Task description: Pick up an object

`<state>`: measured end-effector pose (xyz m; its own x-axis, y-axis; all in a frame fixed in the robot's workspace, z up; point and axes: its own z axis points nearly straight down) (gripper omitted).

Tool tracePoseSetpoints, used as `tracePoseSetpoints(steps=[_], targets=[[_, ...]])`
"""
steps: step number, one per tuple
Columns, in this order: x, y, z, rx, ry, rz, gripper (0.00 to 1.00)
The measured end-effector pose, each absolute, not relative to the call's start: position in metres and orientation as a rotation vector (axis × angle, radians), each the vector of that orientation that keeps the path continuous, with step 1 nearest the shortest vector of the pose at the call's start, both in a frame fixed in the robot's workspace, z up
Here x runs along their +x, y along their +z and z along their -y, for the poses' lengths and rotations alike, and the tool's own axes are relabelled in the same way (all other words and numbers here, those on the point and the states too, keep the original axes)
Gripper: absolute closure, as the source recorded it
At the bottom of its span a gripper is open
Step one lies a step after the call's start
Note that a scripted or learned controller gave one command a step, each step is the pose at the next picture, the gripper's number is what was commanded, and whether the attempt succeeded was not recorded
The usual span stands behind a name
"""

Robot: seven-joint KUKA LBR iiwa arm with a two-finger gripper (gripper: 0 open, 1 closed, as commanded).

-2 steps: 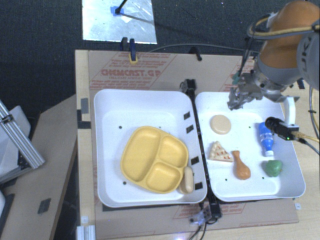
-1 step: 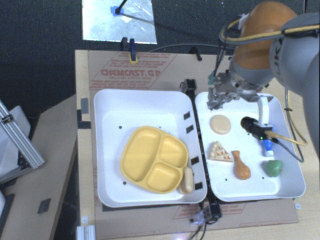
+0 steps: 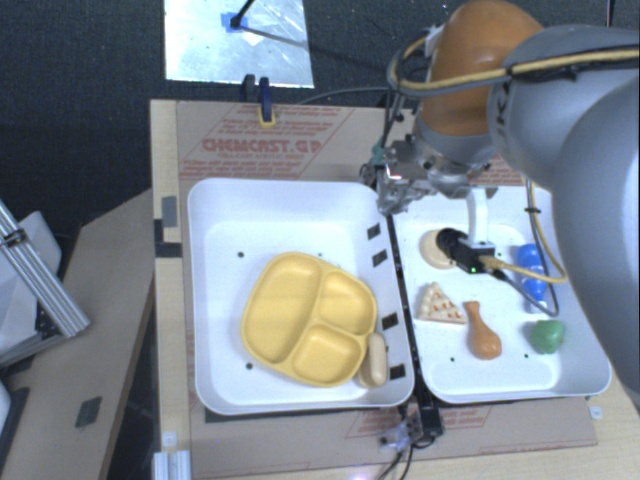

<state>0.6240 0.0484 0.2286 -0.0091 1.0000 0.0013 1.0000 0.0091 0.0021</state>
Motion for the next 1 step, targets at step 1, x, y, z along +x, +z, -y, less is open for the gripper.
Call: tracePoseSetpoints(steps=[1], targets=[[0.6413,0.2236,-0.0950,2.211,0.005,-2.230,1.00]])
